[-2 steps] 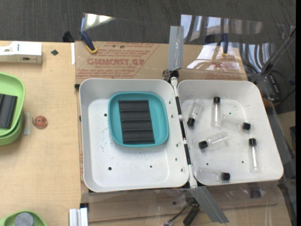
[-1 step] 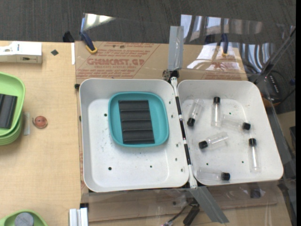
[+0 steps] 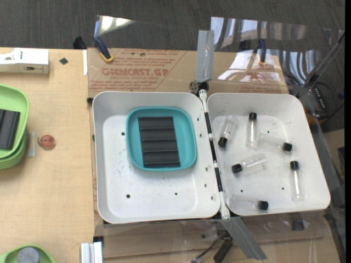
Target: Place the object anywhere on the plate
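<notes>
Currently a teal plate [image 3: 162, 138] with a dark ridged insert sits in the left bin [image 3: 109, 201]. Several clear black-capped vials [image 3: 248, 164] lie scattered in the right bin [image 3: 307, 201]; the pincer's state I cannot tell.

Fixed overhead slant onto both bins [image 3: 109, 201]

A wooden bench [image 3: 49, 201] bears two white bins [image 3: 109, 196] [image 3: 307, 196], cardboard [image 3: 137, 70] beneath them
</notes>
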You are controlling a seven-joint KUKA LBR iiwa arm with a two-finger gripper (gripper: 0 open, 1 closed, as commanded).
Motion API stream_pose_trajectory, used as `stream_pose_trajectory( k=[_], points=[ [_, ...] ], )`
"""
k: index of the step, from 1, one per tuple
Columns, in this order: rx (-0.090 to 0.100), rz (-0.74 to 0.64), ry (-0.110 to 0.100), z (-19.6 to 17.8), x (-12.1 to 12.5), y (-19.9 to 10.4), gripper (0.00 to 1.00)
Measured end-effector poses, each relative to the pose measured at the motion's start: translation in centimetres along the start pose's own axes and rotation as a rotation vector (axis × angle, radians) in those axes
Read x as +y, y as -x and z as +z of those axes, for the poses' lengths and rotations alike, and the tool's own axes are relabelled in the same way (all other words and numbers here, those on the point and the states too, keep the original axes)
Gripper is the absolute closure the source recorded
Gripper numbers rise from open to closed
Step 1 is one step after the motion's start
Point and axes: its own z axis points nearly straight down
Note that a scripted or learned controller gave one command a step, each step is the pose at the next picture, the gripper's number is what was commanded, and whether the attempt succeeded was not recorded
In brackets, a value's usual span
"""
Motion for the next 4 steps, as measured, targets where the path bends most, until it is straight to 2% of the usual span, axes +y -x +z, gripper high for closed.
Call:
stream_pose_trajectory(
  k=[2, 4],
  points=[
    [0.0, 0.0, 0.0, 0.0, 0.0, 0.0, 0.0],
    [0.0, 0.0, 0.0, 0.0, 0.4, -1.9, 0.0]
  ],
)
